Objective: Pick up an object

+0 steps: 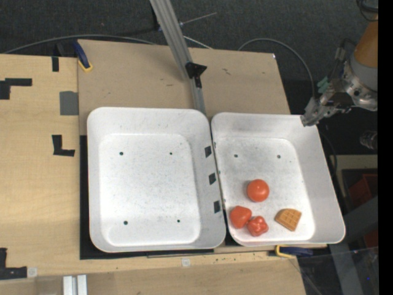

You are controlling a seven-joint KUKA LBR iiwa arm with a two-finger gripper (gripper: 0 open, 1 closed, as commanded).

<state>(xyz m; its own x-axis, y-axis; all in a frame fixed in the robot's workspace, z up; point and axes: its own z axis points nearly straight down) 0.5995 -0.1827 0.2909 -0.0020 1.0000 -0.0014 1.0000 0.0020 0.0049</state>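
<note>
The gripper (311, 115) hangs over the far right corner of the right bin (245, 128), at the end of the grey arm with its orange band (368, 45), and nothing shows between its fingers; at this slant I cannot tell whether they stand wide or narrow. Everything it could pick lies toward the near end of that same bin, down and to the left of the gripper and well apart from it. The round tomato (258, 190) is nearest to the gripper and sits alone, so I judge it the easiest target; being round, it has no long axis to line up with. Just beyond it, close to the near rim, a second red piece (240, 216) and a small red pepper (257, 225) lie touching or nearly so, together forming a short row that runs left to right. The tan waffle-like biscuit (288, 219) lies flat to their right, near the bin's right wall, its longer side slanting a little. The left bin (147, 118) holds none of these.
</note>
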